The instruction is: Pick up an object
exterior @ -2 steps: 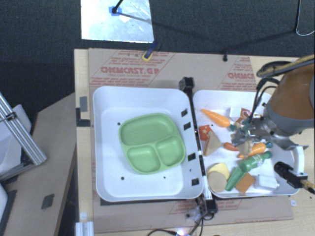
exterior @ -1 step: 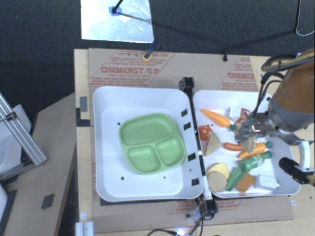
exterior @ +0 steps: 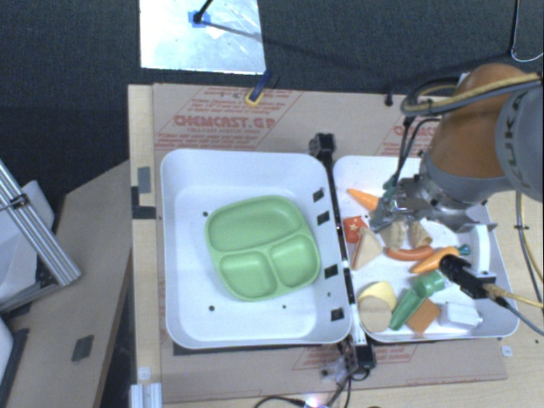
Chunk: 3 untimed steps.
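The right bin (exterior: pixel 501 308) holds several toy foods. An orange carrot (exterior: pixel 364 199) lies near its back left. A small red piece (exterior: pixel 353 225) and a beige wedge (exterior: pixel 367 246) lie by the left wall. A red-orange sausage (exterior: pixel 408 252) and a second orange carrot (exterior: pixel 433 260) lie in the middle. At the front are a yellow piece (exterior: pixel 376 296), a green vegetable (exterior: pixel 415 296), an orange block (exterior: pixel 423 316) and a white block (exterior: pixel 461 314). My gripper (exterior: pixel 391 215) hangs low over the bin, just right of the back carrot and above the sausage. A pale piece (exterior: pixel 418 232) sits partly under it.
The left bin (exterior: pixel 183 177) holds a green divided plate (exterior: pixel 262 246). A black clip strip (exterior: pixel 331 228) runs along the divider between the two bins. The grey and orange arm (exterior: pixel 480 134) covers the right bin's back right corner.
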{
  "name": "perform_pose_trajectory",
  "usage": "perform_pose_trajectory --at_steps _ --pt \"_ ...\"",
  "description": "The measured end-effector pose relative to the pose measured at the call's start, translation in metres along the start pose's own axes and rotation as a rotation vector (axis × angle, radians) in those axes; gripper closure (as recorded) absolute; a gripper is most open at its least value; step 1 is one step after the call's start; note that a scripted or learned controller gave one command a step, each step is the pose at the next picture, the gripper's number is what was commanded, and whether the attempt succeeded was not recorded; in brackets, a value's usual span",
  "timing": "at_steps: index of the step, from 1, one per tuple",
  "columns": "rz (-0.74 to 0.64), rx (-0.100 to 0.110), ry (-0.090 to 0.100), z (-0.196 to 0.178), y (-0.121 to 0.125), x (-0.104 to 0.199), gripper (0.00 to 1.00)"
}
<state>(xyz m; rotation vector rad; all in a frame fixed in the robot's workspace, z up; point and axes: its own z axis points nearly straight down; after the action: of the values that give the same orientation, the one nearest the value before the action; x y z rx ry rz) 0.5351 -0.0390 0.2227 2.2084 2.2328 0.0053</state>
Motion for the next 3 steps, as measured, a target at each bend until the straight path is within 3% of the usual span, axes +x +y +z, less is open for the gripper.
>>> perform_pose_trajectory --at_steps 1,3 --pt "0.001 0.000 0.001 -0.010 0.016 0.046 1.00" --pt "0.011 0.004 -0.002 0.009 0.017 0.034 1.00"
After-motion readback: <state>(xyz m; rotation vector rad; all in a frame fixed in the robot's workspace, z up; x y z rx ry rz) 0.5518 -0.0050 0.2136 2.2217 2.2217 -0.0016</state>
